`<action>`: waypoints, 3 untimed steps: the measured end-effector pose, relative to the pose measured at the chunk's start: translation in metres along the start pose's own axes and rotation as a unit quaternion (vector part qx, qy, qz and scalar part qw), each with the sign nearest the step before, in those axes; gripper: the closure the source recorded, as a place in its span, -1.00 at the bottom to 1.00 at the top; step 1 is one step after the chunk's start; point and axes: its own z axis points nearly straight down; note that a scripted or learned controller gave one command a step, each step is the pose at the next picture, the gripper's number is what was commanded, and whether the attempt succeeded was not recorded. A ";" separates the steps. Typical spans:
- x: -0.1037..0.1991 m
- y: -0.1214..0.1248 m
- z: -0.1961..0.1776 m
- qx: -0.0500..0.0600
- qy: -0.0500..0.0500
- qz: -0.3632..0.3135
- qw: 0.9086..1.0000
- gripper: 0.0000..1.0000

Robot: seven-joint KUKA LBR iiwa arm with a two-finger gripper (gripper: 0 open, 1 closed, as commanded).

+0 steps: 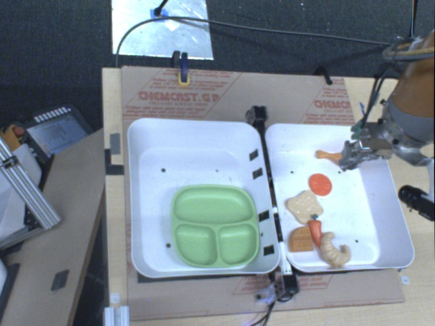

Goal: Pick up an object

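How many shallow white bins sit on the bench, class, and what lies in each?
2. The left bin holds a green divided plate. The right bin holds small toy foods, with the gripper at its far edge.

Left bin [146,141]: green tray [215,225] | right bin [380,209]: toy foods; pincer [351,156] at orange drumstick [328,155], grasp unclear

Orange drumstick [329,156], lying flat, right bin's far side
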 end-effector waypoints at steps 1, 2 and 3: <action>0.054 -0.001 0.018 0.001 0.000 0.000 1.000 1.00; 0.112 -0.006 0.023 0.001 0.001 -0.001 1.000 1.00; 0.163 0.003 0.041 0.002 0.000 0.000 1.000 1.00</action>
